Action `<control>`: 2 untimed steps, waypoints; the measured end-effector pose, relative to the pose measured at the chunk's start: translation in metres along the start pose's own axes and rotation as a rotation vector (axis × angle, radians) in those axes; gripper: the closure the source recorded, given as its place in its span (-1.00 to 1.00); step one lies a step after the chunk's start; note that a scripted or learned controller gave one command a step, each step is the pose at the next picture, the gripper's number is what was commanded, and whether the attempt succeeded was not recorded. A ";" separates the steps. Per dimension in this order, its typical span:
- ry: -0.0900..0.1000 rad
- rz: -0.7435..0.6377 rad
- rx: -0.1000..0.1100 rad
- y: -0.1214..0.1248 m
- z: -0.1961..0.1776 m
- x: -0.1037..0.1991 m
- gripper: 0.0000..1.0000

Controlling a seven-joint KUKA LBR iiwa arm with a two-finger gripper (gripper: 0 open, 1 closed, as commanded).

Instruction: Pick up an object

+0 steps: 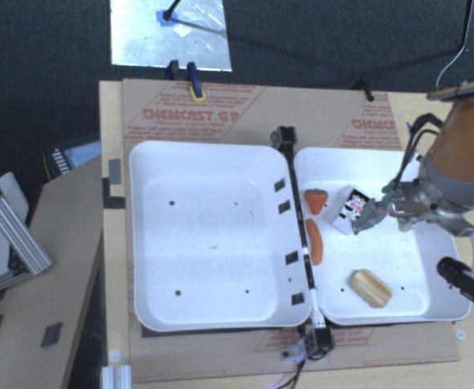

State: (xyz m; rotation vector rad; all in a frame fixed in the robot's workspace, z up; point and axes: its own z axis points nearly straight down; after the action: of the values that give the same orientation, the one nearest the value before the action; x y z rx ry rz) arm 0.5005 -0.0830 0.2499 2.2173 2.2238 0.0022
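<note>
The small white box with dark and red print point(349, 207) lies tilted in the right white plastic bin point(415, 302), just beside the claw point(369, 217). I cannot tell whether the claw grips it. An orange sausage-shaped toy point(314, 241) lies near the divider.

Dark grey carpet floor point(42, 47) w/ shiny metal sheet point(170, 21) beyond bench's far edge. Bench point(112, 120) topped w/ printed cardboard point(245, 112). Aluminium frame rail point(10, 221) off bench's left edge. Thin black cable point(301, 55) crosses floor. Even, flat lighting.
</note>
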 end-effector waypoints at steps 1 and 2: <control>0.000 -0.002 -0.003 0.001 -0.011 0.000 1.00; 0.003 -0.010 -0.003 -0.001 -0.038 0.075 1.00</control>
State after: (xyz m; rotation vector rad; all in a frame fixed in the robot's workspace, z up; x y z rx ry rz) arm 0.4996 -0.0082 0.2884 2.2061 2.2343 0.0091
